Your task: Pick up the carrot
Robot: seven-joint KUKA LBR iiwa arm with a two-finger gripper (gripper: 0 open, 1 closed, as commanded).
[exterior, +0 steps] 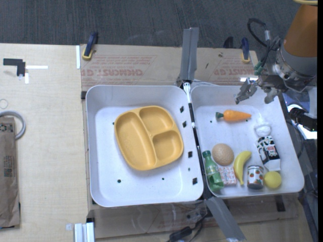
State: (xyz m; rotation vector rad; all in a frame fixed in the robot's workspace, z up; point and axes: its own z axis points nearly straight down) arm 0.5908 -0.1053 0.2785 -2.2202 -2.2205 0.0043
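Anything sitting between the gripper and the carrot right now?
Nothing visible does. The gripper hangs over the far edge of the right bin, and the carrot lies alone on bare bin floor just below and left of it. The nearest item, a small white object, sits off to the carrot's right.

One legible marking found: red printed lettering on the flat brown cardboard sheet [151, 64] lying behind the two bins, seen upside down from this side and appearing to read "CHEMCAST GP". A second red print on the same sheet behind the right-hand bin is too broken to read. Labels on the small packages are too small to make out.
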